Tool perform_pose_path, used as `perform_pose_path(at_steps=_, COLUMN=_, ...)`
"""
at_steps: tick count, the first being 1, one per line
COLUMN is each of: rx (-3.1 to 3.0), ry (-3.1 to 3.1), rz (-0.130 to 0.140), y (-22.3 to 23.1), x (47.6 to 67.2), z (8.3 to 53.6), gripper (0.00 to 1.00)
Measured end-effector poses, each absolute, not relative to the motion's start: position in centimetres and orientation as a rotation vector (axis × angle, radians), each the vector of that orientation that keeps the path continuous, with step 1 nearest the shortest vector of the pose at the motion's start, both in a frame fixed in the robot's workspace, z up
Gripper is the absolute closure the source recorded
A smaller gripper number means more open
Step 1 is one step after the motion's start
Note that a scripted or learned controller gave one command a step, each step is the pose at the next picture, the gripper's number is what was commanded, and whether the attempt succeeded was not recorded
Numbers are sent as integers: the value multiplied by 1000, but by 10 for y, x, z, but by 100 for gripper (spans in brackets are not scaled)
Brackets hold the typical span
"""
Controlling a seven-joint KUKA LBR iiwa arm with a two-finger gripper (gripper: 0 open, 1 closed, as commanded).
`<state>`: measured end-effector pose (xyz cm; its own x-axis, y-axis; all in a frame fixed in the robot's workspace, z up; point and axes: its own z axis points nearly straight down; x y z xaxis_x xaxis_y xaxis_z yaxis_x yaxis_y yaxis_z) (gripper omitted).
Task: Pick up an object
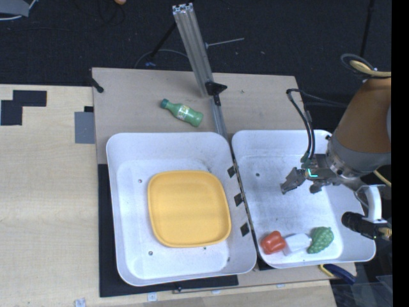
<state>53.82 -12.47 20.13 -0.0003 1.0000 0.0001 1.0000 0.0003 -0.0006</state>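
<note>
Down at the near edge of the right bin (255,147) sit three small items in a row: a red pepper (273,242), a white piece (296,243) touching it, and a green lump (321,239), maybe broccoli, just beside that. Any of them could be the pick; all three lie loose on the bin floor.

Left of that bin, across the divider, the other bin (121,165) carries a yellow plate (189,208) lying flat.

Farther back in the right bin, the gripper (295,182) hovers over bare floor, well apart from the row. The jaws look parted a little and nothing is between them, though they are dark and small, so the exact opening is hard to read.

Beyond the right bin's far-left corner, a green bottle (182,112) lies on its side on the worktop (268,101), near a metal rail (195,40).

My read: this is the approach, nothing grasped yet. The next move calls for travelling toward the near edge, centring over one item, and descending with the jaws wide enough to straddle it; the pepper and white piece touch, so a clean grip there looks awkward.
</note>
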Motion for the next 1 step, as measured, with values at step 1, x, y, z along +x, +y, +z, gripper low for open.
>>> perform_pose_path(at_steps=1, rx=-2221, ry=-2221, rz=1, y=-125, x=538, z=201, gripper=0)
